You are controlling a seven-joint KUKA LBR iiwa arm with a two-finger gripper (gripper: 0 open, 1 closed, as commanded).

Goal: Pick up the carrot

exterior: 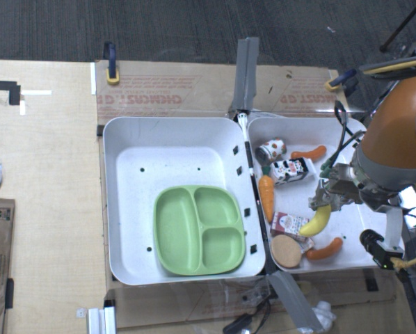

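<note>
Carrot point(266, 195) lies in the right bin point(289, 125), close along that bin's left wall, with its green top end pointing to the back and its thin end pointing to the front. The gripper point(324, 199) hangs over the middle of the same bin, to the right of the carrot and apart from it. It sits just above the top end of a yellow banana point(317, 223). You cannot tell how wide it is spread, and nothing can be seen held in it. Behind the carrot stands a small black and white carton point(291, 170) with cow spots, and next to that a little can point(271, 149) lies on its side. Its label is too small to read. A second orange veggie point(309, 153) lies near the back of the bin. Near the front sit a small red and white packet point(287, 223), a round tan thing point(286, 252) like a cookie, and a red sausage shape point(324, 250). The writing on the packet is too blurry to read. The left bin point(122, 186) holds a green plate point(200, 229) with three parts. Behind the bins lies brown cardboard point(159, 92) with red letters printed upside down that seem to say CHEMCAST GP. A blue and yellow clamp point(110, 62) holds its far edge.
</note>
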